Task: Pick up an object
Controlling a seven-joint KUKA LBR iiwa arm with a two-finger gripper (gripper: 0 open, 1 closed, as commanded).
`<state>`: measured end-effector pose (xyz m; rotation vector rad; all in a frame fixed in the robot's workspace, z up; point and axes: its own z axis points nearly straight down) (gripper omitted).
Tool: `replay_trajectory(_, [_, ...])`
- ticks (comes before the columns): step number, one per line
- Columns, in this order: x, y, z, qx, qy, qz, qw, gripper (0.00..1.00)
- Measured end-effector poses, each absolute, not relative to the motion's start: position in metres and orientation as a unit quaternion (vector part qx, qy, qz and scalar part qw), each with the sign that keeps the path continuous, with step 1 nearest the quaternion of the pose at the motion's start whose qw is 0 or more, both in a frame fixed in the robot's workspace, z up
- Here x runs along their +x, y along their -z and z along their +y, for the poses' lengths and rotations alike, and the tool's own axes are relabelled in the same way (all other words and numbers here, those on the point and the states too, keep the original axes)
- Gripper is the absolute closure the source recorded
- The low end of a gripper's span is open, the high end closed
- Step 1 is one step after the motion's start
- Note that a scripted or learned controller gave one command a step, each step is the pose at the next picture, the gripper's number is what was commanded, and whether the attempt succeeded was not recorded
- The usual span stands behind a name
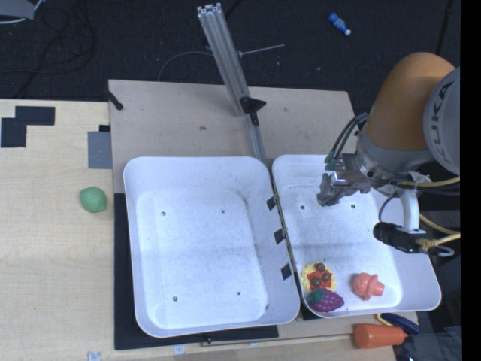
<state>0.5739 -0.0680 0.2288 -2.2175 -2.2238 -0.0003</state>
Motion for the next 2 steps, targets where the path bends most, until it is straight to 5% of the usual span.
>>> replay_trajectory(1, [0.549, -0.228, -0.020, -0.706, 0.0001, -0.708, 0.001, 1.00])
replay_trajectory(2, [0.548, -0.230, 0.033, -0.706, 0.0001, -0.708, 0.001, 1.00])
